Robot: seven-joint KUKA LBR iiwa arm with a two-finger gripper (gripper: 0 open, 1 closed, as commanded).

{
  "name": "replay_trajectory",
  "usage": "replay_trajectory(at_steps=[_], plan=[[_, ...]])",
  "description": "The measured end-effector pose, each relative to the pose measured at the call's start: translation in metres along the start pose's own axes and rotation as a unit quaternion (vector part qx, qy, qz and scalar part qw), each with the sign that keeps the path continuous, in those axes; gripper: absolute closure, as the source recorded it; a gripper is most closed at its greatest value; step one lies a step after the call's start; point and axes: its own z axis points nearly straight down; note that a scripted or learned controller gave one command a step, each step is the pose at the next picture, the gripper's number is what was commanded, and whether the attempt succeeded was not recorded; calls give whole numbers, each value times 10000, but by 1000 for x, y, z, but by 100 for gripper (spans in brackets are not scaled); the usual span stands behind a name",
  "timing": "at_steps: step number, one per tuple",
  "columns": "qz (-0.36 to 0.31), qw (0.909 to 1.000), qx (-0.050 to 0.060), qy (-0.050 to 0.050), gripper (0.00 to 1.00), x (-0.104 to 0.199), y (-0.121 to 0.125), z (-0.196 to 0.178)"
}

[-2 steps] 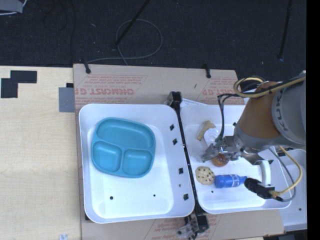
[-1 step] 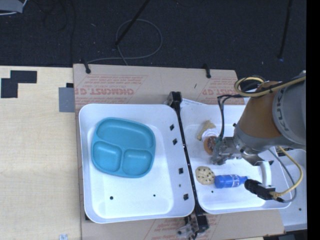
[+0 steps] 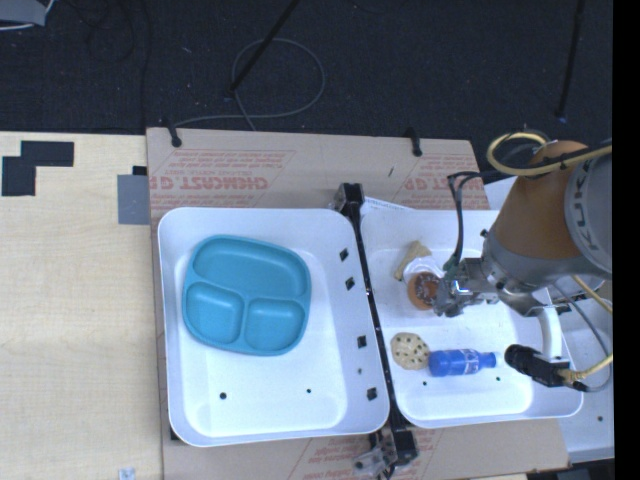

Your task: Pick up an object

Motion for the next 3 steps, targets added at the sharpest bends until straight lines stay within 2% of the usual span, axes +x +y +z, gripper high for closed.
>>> replay_trajectory(at_steps=[2, 3], plan=[[-28, 10000, -9, -4, 100, -5, 10, -93], [-29, 10000, 12, 2, 100, -6, 10, -115]])
